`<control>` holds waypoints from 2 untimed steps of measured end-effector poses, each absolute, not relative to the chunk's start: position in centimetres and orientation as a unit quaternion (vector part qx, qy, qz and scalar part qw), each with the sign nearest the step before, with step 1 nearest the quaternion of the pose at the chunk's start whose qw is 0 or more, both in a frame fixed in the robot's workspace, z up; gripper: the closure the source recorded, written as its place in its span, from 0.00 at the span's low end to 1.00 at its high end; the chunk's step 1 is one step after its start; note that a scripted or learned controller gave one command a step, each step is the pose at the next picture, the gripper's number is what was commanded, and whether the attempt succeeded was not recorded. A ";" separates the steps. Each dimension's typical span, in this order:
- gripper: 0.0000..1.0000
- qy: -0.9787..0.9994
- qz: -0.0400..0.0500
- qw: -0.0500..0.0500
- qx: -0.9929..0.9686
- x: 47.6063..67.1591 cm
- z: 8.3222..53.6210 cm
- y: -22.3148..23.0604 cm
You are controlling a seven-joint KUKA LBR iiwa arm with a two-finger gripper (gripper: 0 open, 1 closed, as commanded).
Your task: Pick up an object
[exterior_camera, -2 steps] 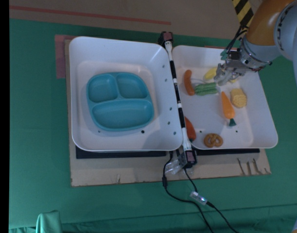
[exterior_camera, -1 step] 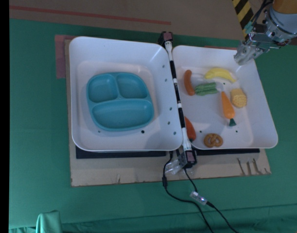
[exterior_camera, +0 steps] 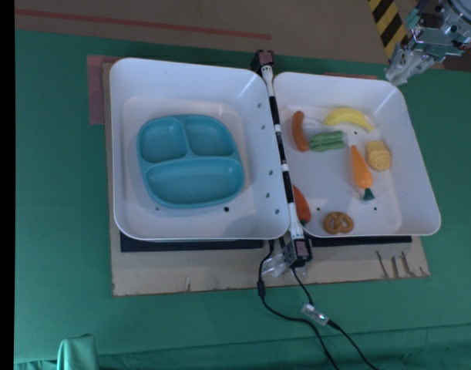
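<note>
Looking down on the worktop (exterior_camera: 58,206), we find the hand (exterior_camera: 403,66) parked at the far right, just beyond the far corner of the right bin (exterior_camera: 420,206); whether it is spread or closed we cannot tell, and nothing shows in its grip. That position reads to us as a start pose, clear of the toys so the camera sees them all. The candidates lie loose in the right bin: a banana (exterior_camera: 348,117) at the far side, a sausage (exterior_camera: 299,130) touching the green beans (exterior_camera: 326,140), a corn cob (exterior_camera: 378,155) just beside a carrot (exterior_camera: 361,169), a pretzel (exterior_camera: 338,223) near us, and a second orange piece (exterior_camera: 301,203) tucked against the dividing wall. The left bin (exterior_camera: 127,168) carries a teal divided plate (exterior_camera: 190,159), probably a place for what is lifted. We judge the banana nearest the hand, and apart enough from its neighbours for a clean descent.
</note>
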State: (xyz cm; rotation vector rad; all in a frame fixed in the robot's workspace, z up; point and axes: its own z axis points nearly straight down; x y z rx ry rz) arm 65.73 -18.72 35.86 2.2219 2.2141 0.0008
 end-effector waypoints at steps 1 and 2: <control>1.00 0.706 0.000 0.003 0.708 70.0 36.7 -18.7; 1.00 0.706 0.000 0.003 0.708 70.0 37.2 -18.7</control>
